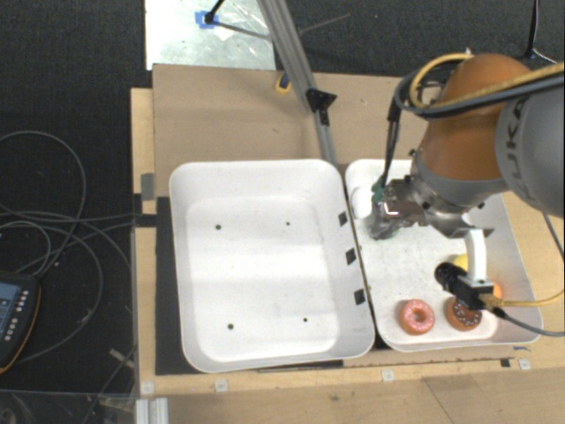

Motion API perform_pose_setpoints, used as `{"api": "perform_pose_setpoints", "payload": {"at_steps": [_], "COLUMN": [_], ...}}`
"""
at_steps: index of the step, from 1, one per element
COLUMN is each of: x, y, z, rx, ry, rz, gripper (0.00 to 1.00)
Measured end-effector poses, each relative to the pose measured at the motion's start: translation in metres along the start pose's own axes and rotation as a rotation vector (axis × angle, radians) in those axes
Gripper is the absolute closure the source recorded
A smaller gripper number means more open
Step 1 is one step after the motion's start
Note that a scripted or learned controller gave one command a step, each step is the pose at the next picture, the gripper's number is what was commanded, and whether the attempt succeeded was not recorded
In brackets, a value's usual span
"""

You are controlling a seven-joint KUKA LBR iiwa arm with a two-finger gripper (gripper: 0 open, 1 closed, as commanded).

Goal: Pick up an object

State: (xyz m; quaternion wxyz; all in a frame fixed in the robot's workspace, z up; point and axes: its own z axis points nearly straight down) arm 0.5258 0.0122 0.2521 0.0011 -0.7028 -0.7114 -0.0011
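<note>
You can't tell how the gripper (pixel 386 217) jaws stand; the arm's wrist hides them, low over the right bin (pixel 402 268) near its left wall. Two doughnuts, pink (pixel 416 317) and brown (pixel 463 314), lie flat along that bin's near edge.

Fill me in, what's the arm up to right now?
The KUKA arm reaches in from the right and has its gripper down in the right bin, near the bin's left wall. I can't tell whether it has grasped anything. A pink donut and a brown donut lie at the near edge of that bin, apart from the gripper, with a small yellow object just behind them.
</note>
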Motion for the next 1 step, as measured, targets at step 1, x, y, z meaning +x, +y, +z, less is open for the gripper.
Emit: {"api": "perform_pose_setpoints", "payload": {"at_steps": [1], "x": [0.0492], "y": [-0.0096], "z": [0.0209], "rx": [0.001], "ry": [0.0], "rz": [0.001], "gripper": [1.0]}}
